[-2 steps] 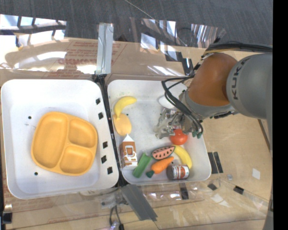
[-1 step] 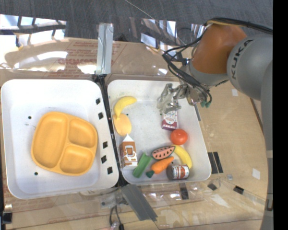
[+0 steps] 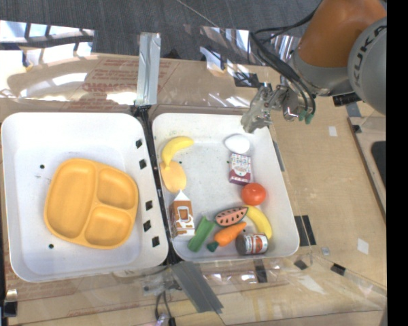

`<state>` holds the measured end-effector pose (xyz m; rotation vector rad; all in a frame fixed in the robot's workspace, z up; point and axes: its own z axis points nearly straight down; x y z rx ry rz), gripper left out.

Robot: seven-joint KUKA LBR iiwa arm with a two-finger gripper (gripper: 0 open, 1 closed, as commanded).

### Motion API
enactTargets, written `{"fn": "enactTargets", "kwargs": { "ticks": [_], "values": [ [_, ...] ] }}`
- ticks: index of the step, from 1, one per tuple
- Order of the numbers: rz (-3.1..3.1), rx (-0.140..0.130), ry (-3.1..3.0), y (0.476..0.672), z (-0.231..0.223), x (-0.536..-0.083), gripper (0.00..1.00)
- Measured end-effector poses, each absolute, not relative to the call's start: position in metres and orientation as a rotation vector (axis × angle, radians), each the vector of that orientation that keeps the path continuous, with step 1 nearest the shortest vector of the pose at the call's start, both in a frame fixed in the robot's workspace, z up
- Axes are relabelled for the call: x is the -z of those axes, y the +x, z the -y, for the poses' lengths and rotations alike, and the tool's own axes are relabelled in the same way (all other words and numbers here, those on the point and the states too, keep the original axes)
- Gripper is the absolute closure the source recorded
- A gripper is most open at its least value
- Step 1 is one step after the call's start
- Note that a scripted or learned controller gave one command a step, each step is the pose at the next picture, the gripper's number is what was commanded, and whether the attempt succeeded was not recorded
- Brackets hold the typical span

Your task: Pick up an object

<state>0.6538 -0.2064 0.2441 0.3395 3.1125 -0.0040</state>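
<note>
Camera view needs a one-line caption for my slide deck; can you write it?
KUKA arm's gripper hovers over the far rim of the right bin of toy groceries; a yellow divided tray lies in the left bin.

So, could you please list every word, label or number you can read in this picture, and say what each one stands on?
"KUKA", partly cut off, on the grey arm.
Red print on the cardboard sheet behind the bins: mirrored and too faint to read.
Label on the small red-and-white carton: too small to read.
Label on the brown-and-white carton: too blurred to read.
Label on the can: too small to read.
</note>
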Motion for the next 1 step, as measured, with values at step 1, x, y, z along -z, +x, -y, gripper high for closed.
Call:
{"fn": "enactTargets", "kwargs": {
  "ticks": [1],
  "values": [
    [-3.13,-0.001,-0.287,0.6225,0.209,-0.1859,1.0]
  ]
}}
